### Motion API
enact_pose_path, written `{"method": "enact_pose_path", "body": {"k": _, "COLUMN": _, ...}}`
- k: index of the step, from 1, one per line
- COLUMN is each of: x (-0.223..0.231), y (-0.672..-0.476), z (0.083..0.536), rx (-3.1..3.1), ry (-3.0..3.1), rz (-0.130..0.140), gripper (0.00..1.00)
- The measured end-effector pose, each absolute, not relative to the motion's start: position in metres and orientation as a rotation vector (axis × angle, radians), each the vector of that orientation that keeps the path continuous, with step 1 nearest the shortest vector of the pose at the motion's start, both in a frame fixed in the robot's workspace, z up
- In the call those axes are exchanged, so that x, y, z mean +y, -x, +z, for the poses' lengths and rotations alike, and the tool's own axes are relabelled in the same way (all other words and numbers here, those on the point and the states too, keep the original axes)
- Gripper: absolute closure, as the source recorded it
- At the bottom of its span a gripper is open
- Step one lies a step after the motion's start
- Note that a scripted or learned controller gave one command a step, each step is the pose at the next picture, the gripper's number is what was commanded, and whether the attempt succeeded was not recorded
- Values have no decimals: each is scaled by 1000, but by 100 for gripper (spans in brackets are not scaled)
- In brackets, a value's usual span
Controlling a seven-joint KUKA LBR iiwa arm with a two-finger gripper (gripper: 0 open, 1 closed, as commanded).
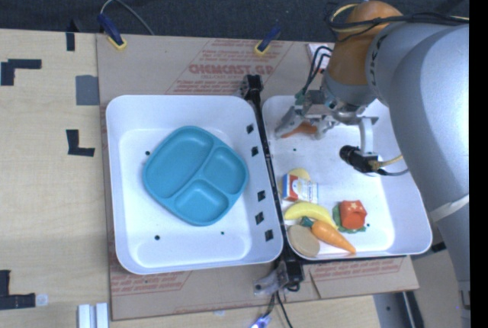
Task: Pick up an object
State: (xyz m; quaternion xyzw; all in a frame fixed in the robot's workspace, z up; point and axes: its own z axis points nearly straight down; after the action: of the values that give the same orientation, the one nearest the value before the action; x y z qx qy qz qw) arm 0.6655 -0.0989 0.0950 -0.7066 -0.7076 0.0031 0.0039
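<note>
Orange object [303, 130] on the floor of the right bin [412, 241], directly under the jaws and partly hidden by them. Spread of the jaws, and any hold on it: impossible to tell. Below the jaws in the camera view, well apart: small carton [297, 186], banana [309, 210], red item [351, 214], carrot [333, 236], tan disc [303, 243], all clustered close. Left of the jaws, beyond the divider: blue divided plate [196, 175] in the left bin [122, 166].
</note>
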Motion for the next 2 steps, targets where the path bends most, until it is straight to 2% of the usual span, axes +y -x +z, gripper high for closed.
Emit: {"method": "enact_pose_path", "body": {"k": 2, "x": -96, "y": -668, "z": 85, "rx": -2223, "ry": 2220, "rz": 3, "gripper": 0}}
